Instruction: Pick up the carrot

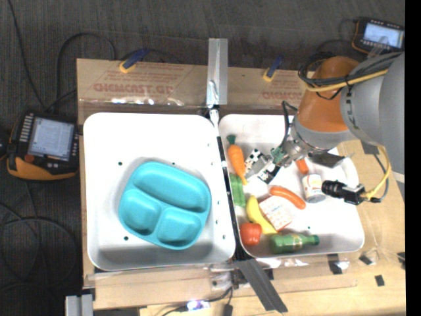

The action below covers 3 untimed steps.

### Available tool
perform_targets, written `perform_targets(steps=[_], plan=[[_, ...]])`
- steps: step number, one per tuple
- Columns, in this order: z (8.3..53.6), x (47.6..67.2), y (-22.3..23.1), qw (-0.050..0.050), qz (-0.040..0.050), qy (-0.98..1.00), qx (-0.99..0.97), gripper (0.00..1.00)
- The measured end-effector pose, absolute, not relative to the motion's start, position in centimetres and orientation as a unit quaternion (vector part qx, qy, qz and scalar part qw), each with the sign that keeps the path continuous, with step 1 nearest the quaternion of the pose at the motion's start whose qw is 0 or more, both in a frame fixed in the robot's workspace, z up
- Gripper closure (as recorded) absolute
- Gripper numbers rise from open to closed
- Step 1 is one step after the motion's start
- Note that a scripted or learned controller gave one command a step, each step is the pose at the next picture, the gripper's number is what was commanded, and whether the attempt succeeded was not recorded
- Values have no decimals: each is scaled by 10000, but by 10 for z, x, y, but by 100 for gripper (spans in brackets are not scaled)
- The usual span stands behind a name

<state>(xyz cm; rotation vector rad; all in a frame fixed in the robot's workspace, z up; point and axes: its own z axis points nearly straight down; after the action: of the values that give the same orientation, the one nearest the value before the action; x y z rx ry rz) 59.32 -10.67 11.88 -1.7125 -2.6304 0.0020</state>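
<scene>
Gripper (265, 168) hovers beside the tapered, smooth orange carrot (235, 160).

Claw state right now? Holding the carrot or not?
Claw: cannot be told whether open or closed. It sits low in the right white plastic bin, just right of the orange tapered carrot; nothing visibly gripped.

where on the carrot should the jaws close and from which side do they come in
Probably across the carrot's thick orange middle, coming straight down from above. It lies flat and slanted along the right bin's left wall, green top toward the back. One jaw gets little room at that wall; the other must avoid the black-and-white toy.
</scene>
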Motion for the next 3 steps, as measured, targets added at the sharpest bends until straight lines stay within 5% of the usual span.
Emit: perform_targets(steps=[1,2,3], plan=[[89,614,-104,-55,2,-9300,-3675,0],[98,617,-103,-79,-27,-9295,-3688,100],[224,640,-58,1,-2,-9289,-3703,100]])
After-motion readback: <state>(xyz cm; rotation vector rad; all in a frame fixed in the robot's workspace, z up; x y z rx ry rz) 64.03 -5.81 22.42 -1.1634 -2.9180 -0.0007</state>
